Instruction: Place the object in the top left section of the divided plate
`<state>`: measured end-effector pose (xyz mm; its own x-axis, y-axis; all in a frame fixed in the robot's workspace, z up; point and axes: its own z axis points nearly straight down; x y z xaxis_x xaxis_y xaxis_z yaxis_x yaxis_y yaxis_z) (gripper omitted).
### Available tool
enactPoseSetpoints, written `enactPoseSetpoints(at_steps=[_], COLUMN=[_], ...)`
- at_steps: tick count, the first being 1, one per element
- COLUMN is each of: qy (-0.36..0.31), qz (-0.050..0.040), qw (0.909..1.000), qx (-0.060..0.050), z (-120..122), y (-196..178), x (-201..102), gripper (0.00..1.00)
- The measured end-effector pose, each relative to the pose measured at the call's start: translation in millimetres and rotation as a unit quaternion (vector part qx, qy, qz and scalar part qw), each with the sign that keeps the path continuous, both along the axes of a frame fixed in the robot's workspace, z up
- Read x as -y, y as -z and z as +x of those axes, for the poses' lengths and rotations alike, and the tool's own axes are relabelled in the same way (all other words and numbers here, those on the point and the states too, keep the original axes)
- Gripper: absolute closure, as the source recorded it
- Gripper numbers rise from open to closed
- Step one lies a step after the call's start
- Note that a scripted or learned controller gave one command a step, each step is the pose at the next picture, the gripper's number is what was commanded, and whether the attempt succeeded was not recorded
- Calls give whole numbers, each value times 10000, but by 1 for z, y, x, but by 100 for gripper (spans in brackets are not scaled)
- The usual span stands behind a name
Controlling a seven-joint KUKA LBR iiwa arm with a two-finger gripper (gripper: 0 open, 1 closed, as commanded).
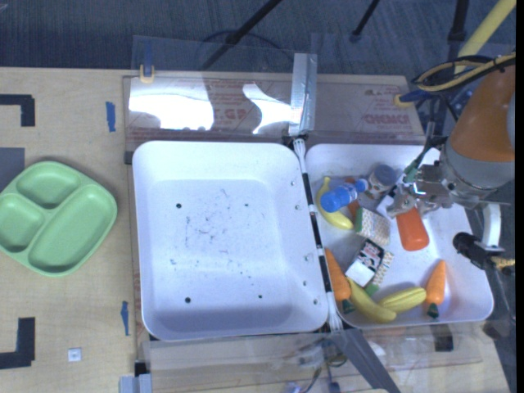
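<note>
On the far left of the pale wooden bench [65, 342] lies the divided plate [54, 217], a smooth, light-green plastic dish with rounded corners and three moulded hollows: two small ones at the top and left, one long one at the lower right. Next comes the left bin [221, 236], a shallow white tray with rounded corners, its floor scuffed with faint grey marks and dotted with a few small holes. The right bin [475, 301] holds a jumble of glossy toy food: a blue bottle [337, 196] over a yellow banana [334, 216], a patterned card packet [372, 256], a carrot [336, 275] along the left wall, a second banana [385, 304] near the front and another carrot [436, 283] upright beside it. The gripper [409, 195] hangs low over an orange cylinder [413, 229], just above its upper end; whether it is spread or closed I cannot tell. The grey arm [483, 150] with its orange band enters from the right.
</note>
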<state>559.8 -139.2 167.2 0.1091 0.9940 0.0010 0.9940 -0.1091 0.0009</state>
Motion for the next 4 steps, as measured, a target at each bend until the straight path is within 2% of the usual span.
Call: enactPoseSetpoints(at_steps=[1, 2, 3, 4], qy=[853, -74, -1886, -2717], qz=[8, -1, 6, -9], qw=[9964, 10000, 9820, 9624], qx=[-22, 1, -11, 6], z=[-78, -80, -81, -80], y=[-12, 55, 55, -2], x=[-7, 25, 33, -34], gripper=[100, 100, 100, 100])
